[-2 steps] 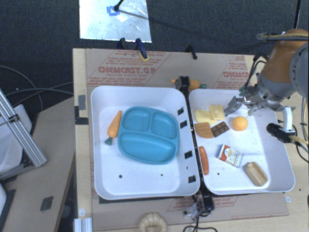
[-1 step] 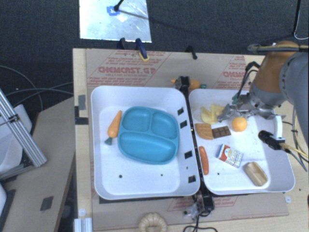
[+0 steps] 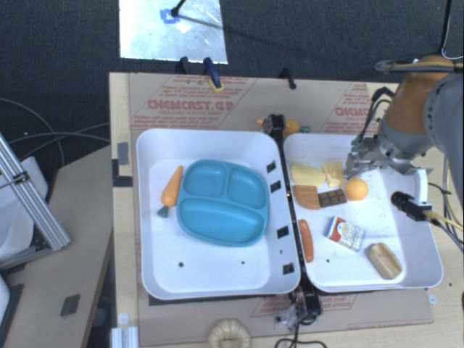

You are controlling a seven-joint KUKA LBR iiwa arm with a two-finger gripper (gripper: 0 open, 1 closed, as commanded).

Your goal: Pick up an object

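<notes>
Two shallow white bins sit side by side on the counter [image 3: 239, 93]. The left bin [image 3: 156, 216], well away from the fingers, holds a blue three-part plate [image 3: 221, 201] of smooth plastic and a carrot [image 3: 171, 187] lying beside the plate's left edge. The right bin [image 3: 420, 267] holds the rest: an orange ball [image 3: 356, 189] just below the fingers, pale yellow cheese pieces [image 3: 317, 173] just to their left, a tan waffle-like square [image 3: 306, 196] and a brown chocolate bar [image 3: 332, 198] lower left of them, a small printed carton [image 3: 344, 233] and a bread loaf [image 3: 383, 259] further below, and a sausage [image 3: 306, 239] lying along the bin's left wall.

The grey arm [image 3: 435, 122] reaches in from the right, bent down over the bin's upper part, its orange band [image 3: 417, 96] above the wrist. The gripper [image 3: 353, 167] hangs low, close above the ball and the cheese. Whether the fingers are wide or narrow, I cannot tell; nothing is seen between them.
</notes>
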